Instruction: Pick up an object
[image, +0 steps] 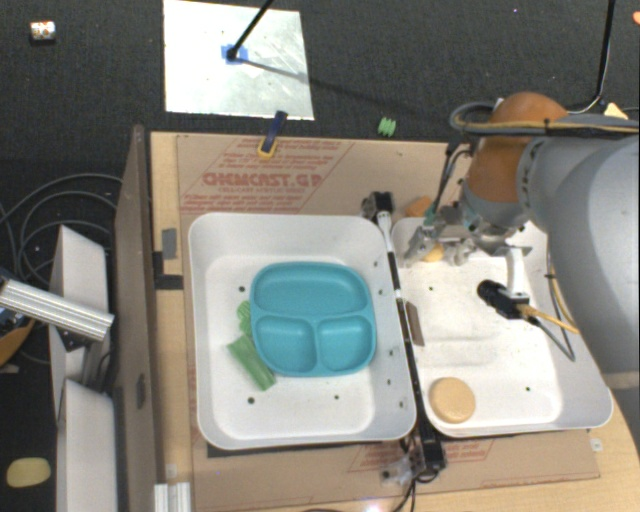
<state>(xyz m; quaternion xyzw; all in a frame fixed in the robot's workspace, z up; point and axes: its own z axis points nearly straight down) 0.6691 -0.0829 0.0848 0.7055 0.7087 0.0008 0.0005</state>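
Bins: two, shallow, white, smooth plastic with rounded corners; left bin (215, 400) and right bin (510, 385) side by side, meeting along a middle edge.
Bench (260, 180): one flat brown cardboard surface with red print, under both bins.
Plate (312, 318): one, teal, smooth and glossy, a rounded rectangle with three compartments: one long at the far side, two smaller at the near side; flat in the middle of the left bin.
Green pieces: two, both at the plate's left edge; a darker narrow strip (242, 316) farther back, a paler ridged stick (250, 362) nearer, tilted and tucked partly under the plate.
Disc (452, 399): one, tan, round, matte, slightly domed; near left corner of the right bin, well apart from the jaws.
Yellow-orange thing (432, 253): one, small, partly hidden, shape unclear; far left corner of the right bin, just beside the jaws.
Arm (570, 200): one, grey, bulky, smooth, with an orange band; in from the right over the right bin's far side.
Jaws: metal, low over the far left corner of the right bin; wide or narrow cannot be told.
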